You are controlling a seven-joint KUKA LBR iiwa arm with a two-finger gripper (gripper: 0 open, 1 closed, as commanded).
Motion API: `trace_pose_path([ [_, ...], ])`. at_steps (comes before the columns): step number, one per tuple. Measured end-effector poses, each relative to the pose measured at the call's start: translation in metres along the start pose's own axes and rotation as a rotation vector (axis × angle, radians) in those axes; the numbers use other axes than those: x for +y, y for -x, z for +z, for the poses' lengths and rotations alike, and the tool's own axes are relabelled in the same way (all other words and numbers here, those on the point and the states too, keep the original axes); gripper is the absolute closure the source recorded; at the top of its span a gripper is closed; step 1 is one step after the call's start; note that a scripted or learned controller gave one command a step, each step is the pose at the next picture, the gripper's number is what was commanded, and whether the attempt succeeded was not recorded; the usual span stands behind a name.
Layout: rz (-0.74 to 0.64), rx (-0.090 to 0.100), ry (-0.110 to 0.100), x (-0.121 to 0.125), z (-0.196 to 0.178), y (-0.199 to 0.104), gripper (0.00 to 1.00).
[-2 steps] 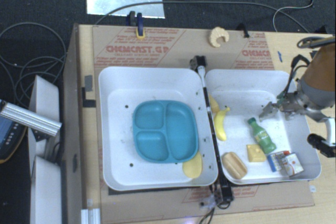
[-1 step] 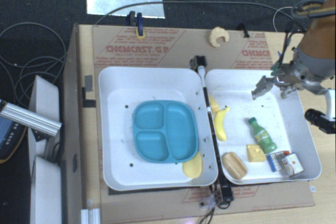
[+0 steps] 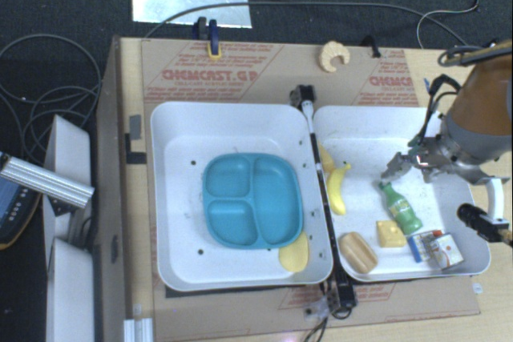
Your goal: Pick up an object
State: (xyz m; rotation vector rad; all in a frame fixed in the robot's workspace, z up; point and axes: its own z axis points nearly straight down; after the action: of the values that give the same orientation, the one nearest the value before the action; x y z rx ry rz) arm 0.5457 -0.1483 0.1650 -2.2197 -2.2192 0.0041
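- The grey metal gripper [image 3: 409,162] hovers at centre right, fingers spread, pinching nothing, just above the glossy green plastic bottle [image 3: 401,209] in the right white bin [image 3: 365,128].
- A curved yellow banana [image 3: 336,187] lies nearby.
- A smooth blue sectioned plate [image 3: 252,200] sits in the left white bin [image 3: 180,132].
- Printed cardboard [image 3: 264,68] covers the bench.

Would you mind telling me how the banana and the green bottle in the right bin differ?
The yellow curved banana lies against the divider beside the left bin, while the green plastic bottle lies mid-bin, near the end effector. The banana is plain and bent; the bottle is straight, with a label band. Both lie flat in the right white bin.
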Motion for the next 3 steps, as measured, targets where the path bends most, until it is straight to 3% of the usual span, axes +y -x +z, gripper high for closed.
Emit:
trace_pose_path([
  [1,0.0,-0.002,0.004,-0.054,0.013,0.052,0.0],
  [2,-0.006,0.0,0.008,0.005,-0.005,0.011,0.0],
  [3,-0.002,0.0,0.003,-0.012,0.035,0.0,0.0],
])
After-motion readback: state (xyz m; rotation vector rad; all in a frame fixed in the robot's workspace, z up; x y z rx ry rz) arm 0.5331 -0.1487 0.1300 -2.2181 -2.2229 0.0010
